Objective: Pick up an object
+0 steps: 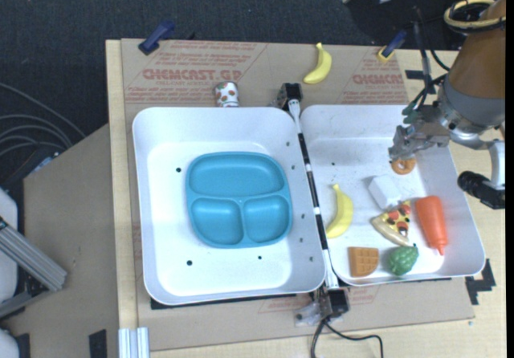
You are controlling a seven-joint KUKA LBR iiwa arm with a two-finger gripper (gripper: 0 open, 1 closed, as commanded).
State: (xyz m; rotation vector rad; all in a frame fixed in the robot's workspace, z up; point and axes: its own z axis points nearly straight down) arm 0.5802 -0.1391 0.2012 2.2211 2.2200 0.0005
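the gripper (405, 148) hangs low over the right bin (353, 128), its jaws too small and blurred to tell whether they are spread or pinching. a brown ring-shaped donut (402, 164) sits right beneath the fingertips. just past it lie a white block (383, 189), pizza slice (394, 222) and carrot (434, 221).

"CHEMCAST GP" is read in red print, repeated across the brown protective sheet (241, 67) on the tabletop behind the bins; the smaller lines cannot be made out.
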